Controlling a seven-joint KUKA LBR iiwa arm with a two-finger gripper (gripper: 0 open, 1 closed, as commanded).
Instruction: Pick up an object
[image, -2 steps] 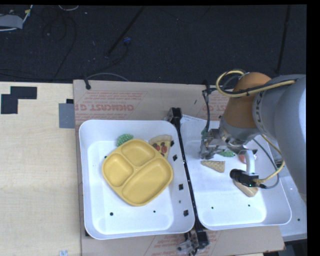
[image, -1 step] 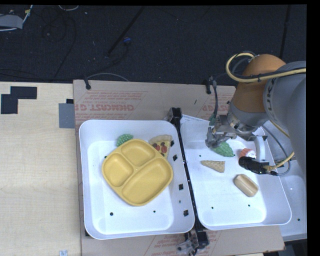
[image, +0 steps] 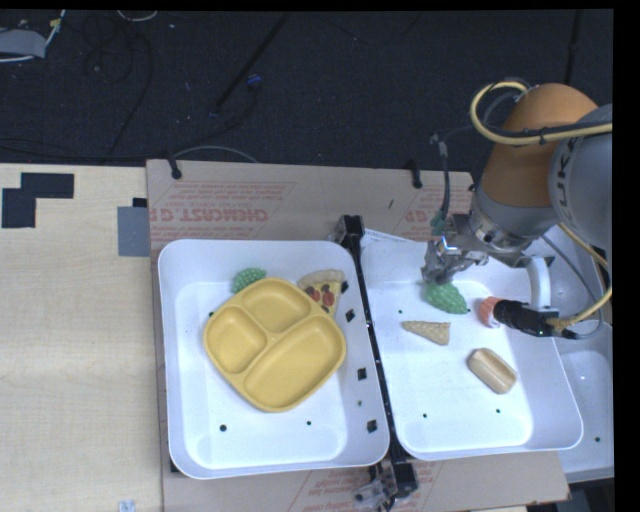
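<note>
My gripper (image: 440, 275) hangs low over the back of the right bin (image: 470, 420), its fingertips right above a green leafy toy (image: 444, 297) that lies on the bin floor. A tan wedge-shaped piece (image: 427, 331) lies just in front of the green toy. A brown bread roll (image: 492, 369) sits toward the bin's right side. A small orange and white item (image: 486, 311) lies to the right of the green toy, beside a black cable end.
The left bin (image: 200, 420) holds a yellow divided tray (image: 275, 343), a green toy (image: 249, 278) behind it and a pizza slice (image: 324, 288) at its back right. A black divider (image: 362, 330) runs between the bins. The arm's grey and orange body fills the upper right.
</note>
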